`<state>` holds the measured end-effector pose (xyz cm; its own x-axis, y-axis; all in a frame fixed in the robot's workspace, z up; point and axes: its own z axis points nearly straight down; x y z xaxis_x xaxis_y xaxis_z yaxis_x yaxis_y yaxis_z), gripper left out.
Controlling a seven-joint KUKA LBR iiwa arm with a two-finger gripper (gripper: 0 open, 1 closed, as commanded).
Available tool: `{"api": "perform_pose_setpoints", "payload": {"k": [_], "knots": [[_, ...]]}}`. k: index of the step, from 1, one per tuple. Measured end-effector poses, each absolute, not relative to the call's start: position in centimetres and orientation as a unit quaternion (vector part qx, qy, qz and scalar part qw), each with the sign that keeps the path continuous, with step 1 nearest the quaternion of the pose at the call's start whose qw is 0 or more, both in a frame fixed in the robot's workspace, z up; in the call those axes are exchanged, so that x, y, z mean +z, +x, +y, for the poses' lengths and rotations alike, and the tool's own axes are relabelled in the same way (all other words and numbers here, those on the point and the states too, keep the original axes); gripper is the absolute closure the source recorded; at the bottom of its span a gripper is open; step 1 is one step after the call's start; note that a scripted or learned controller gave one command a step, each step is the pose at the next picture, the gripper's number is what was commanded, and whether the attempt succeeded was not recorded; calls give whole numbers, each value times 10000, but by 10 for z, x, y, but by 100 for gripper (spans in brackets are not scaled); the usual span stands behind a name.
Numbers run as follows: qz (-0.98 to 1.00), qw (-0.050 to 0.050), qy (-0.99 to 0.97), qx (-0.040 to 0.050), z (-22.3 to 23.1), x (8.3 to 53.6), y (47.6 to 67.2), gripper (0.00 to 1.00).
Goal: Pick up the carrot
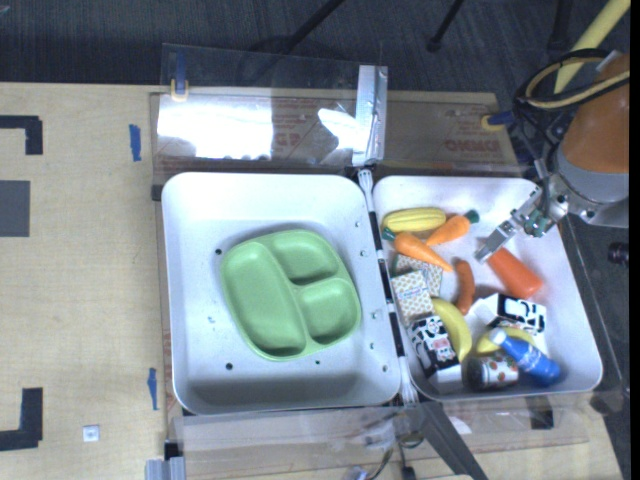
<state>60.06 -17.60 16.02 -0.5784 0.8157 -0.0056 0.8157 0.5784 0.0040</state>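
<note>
Carrot (420, 249) lies in the right bin (585, 343), toward its far left part, pointing slantwise just near of a yellow corn cob (414, 218). A second orange carrot-like piece (449, 230) with a green tip rests beside it on the right, touching or almost touching. Nearer in the same bin sit a patterned sachet (413, 290), a small sausage (465, 282), a banana (453, 328), a black-and-white carton (433, 345), a can (494, 371) and a blue bottle (530, 360). An orange-red block (516, 273) lies at the bin's right middle.

Gripper (492, 245) hangs over the right bin, reaching in from the right with the arm's orange band (600, 138) behind it. Its tip sits above bare white floor between the green-tipped piece and the orange-red block, apart from the carrot. Whether its fingers are spread or closed cannot be told at this size; nothing is visibly between them.

Left bin (190, 218) holds a green divided plate (290, 291), lying flat in its middle.
</note>
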Motion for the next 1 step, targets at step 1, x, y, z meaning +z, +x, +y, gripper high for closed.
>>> {"api": "perform_pose_setpoints", "payload": {"k": [1], "knots": [[9599, 47, 2802, 3, -203, 167, 609, 0]]}}
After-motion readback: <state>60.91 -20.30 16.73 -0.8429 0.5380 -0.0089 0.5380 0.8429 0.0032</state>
